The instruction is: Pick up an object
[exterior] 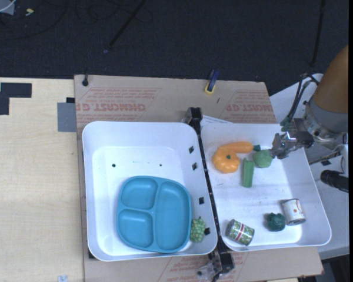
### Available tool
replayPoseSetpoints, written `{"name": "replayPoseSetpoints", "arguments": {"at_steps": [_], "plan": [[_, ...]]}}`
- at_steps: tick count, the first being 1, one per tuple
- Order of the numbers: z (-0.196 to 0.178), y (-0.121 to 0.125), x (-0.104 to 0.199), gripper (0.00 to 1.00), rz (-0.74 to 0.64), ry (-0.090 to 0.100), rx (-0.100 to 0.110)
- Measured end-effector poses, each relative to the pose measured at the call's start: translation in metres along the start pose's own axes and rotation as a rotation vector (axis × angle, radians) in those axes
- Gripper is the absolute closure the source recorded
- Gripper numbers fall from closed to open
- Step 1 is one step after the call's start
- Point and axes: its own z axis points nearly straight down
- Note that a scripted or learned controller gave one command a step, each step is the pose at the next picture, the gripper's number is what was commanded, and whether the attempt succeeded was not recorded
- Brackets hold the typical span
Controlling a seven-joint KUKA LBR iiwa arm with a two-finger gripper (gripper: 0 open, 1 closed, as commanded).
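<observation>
Partly cut off at the right edge, the gripper (pixel 280 146) hangs over the right bin (pixel 317 231), touching a green toy (pixel 262 158); its opening is unreadable.

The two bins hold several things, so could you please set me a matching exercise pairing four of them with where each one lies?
Things:
1. blue tray
2. grapes
3. orange gourd
4. dark green lump

Places:
A. right bin, toward its far side, near the divider
B. left bin, filling much of its near half
C. right bin, near side, beside the white can
D. left bin, near right corner, against the tray's edge

Pairs: 1-B, 2-D, 3-A, 4-C
</observation>
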Motion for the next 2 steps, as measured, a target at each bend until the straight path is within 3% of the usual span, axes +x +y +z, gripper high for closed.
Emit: {"name": "replayPoseSetpoints", "arguments": {"at_steps": [2], "plan": [[0.001,-0.061,0.069,1.0,0.0,0.001,0.004]]}}
